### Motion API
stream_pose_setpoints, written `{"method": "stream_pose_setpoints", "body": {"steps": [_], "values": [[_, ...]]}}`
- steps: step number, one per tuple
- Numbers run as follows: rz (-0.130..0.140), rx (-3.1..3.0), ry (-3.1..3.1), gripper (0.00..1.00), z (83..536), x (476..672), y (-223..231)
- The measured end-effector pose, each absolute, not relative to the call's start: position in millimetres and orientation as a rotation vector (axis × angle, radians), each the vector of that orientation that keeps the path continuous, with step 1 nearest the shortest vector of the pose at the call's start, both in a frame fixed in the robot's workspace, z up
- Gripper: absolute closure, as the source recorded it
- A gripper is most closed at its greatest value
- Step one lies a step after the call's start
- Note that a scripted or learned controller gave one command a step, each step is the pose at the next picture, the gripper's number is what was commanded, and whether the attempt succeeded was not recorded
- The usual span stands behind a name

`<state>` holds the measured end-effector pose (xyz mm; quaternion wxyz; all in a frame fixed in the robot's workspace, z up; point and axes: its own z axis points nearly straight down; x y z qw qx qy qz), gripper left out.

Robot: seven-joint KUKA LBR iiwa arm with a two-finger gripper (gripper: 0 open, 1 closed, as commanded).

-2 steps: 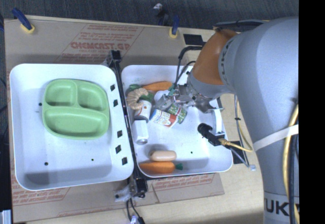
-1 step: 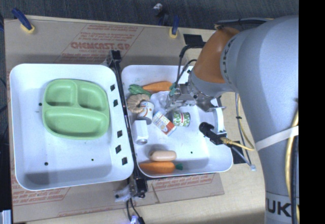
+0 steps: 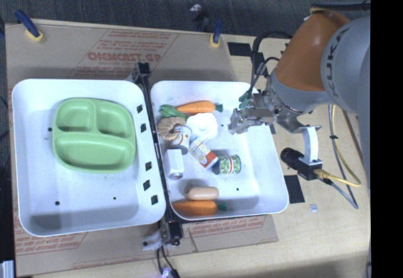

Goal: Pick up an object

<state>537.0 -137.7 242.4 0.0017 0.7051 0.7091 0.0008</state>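
Left bin (image 3: 31, 163): one green divided plate (image 3: 94, 133), three compartments, lying flat toward the upper half.

Right bin (image 3: 267, 173): toy foods and small containers, grouped left of centre.
- Toy carrot (image 3: 196, 107), orange with green top, near the upper wall.
- White cup-like item (image 3: 203, 124), just below that carrot.
- Tan, lumpy toy (image 3: 169, 127), beside the left wall; kind cannot be told.
- Small white bottle (image 3: 174, 163), lying along the left wall.
- Red-and-white labelled bottle (image 3: 202, 152), on its side, mid-bin.
- Small green can (image 3: 230, 164), on its side, just right of it.
- Toy hot dog bun (image 3: 202, 193), near the lower wall.
- Second toy carrot (image 3: 196, 207), against the lower wall, touching the bun.

Arm: jaws (image 3: 242, 120) over the right bin's upper right area, apart from all items, nothing between them; whether they are open or closed cannot be told.

Counter (image 3: 327, 232): tan, with cardboard under the bins.
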Motion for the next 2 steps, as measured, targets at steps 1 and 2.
{"method": "stream_pose_setpoints", "body": {"steps": [1,2], "values": [[0.002,2.214,2.226,0.0,242,536.8,-137],[0.014,2.199,2.211,0.0,113,501.8,-135]]}}
